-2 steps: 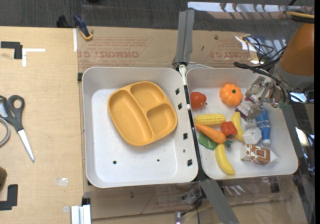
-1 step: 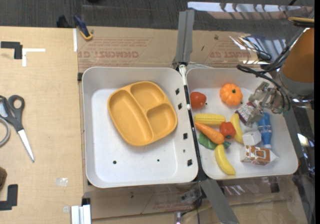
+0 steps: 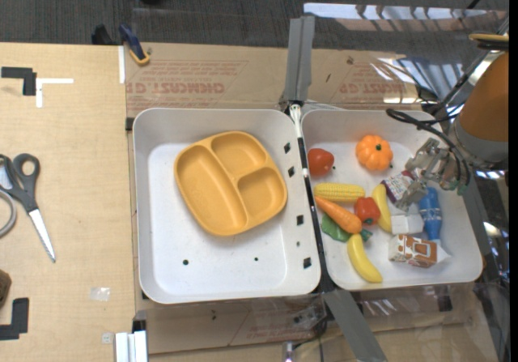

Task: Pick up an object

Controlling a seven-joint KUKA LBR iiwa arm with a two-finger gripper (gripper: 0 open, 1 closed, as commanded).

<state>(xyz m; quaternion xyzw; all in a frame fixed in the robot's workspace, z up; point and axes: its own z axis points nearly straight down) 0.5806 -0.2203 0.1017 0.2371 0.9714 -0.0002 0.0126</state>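
Observation:
The right bin [image 3: 465,271] holds a heap of toy food. I see a red tomato [image 3: 320,161], an orange pumpkin [image 3: 374,152], a corn cob [image 3: 340,190], a carrot [image 3: 338,215], a red pepper [image 3: 367,209] and a banana [image 3: 364,259]. A purple-and-white packet [image 3: 396,187], a blue bottle [image 3: 430,216] and a brown-and-white carton [image 3: 413,250] lie on the bin's right side. My gripper [image 3: 426,171] hangs low over that side, just above the packet and the bottle's top. No object is visibly held.
In the left bin [image 3: 154,263] lies a yellow divided plate [image 3: 231,182]. Scissors [image 3: 28,198] rest on the wooden bench far left. A blue-and-orange clip [image 3: 133,44] sits behind the left bin. Cables [image 3: 421,113] trail by the arm at the right.

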